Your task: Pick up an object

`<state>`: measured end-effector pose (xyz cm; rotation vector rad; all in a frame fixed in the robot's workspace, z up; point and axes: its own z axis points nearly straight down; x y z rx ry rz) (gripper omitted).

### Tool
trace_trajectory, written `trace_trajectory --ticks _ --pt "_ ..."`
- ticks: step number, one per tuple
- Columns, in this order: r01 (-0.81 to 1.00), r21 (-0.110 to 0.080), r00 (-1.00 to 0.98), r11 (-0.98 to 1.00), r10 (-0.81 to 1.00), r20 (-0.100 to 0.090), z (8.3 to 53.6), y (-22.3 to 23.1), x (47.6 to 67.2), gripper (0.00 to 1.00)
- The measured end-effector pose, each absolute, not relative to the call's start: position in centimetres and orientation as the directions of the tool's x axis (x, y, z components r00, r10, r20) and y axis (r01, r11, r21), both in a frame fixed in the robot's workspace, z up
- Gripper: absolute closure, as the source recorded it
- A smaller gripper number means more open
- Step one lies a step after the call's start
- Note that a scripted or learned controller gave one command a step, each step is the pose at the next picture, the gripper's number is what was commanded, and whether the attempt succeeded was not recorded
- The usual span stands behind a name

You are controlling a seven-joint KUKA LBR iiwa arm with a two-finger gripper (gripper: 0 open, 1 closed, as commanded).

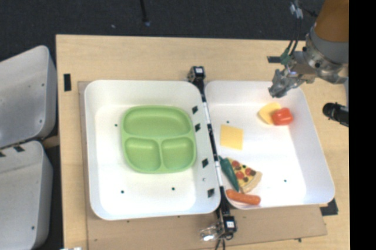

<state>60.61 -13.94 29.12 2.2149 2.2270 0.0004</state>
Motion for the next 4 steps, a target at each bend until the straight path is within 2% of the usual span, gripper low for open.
trace_trajectory --ticks 1,2,4 --pt "1.000 0.001 -0.007 0.007 1.000 0.001 29.3 -8.2 60.1 1.00" --pt "1.000 -0.001 -0.005 0.005 1.000 0.000 28.3 -3.2 60.7 1.00" --pt "1.000 -0.001 -0.007 0.007 1.000 0.001 27.4 6.8 57.9 1.00"
